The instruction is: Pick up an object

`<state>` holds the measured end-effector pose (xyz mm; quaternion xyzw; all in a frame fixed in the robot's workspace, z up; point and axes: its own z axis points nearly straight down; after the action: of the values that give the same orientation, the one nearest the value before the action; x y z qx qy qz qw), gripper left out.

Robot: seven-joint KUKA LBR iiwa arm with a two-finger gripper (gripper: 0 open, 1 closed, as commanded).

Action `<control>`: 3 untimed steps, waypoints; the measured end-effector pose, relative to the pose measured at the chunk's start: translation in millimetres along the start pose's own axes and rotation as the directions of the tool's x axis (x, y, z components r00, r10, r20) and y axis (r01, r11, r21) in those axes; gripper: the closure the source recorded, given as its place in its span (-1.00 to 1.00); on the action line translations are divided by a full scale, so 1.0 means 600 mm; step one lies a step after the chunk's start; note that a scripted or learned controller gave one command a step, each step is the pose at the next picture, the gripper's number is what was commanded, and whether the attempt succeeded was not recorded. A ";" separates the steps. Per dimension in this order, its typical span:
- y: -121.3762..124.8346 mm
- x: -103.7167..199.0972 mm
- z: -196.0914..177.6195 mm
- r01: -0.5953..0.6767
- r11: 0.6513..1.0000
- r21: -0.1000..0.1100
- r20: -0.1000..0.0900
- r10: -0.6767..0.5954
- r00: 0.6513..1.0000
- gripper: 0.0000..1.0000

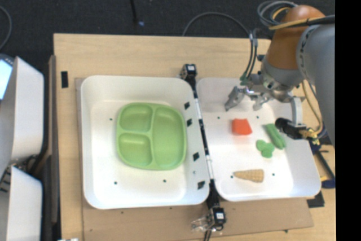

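Red block (242,126) looks light and stiff; I would take its flat sides. My gripper (247,97) hangs above it, fingers spread, holding nothing.

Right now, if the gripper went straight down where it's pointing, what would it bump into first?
Probably just the bare white floor of the right-hand shallow bin. The gripper hangs near the bin's far side, while the small red block lies apart, nearer the camera. Depth is hard to judge from this slanted view.
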<state>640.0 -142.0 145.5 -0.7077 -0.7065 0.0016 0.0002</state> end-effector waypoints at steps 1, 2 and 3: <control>-0.001 -0.002 0.079 -0.003 1.000 0.000 0.000 0.003 1.000 -1.00; 0.003 -0.004 0.054 -0.004 1.000 -0.008 0.001 0.004 1.000 1.00; 0.005 -0.013 -0.053 -0.006 1.000 -0.010 0.000 0.006 1.000 1.00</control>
<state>643.3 -150.0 177.5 -0.7096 -0.7046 -0.0019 -0.0032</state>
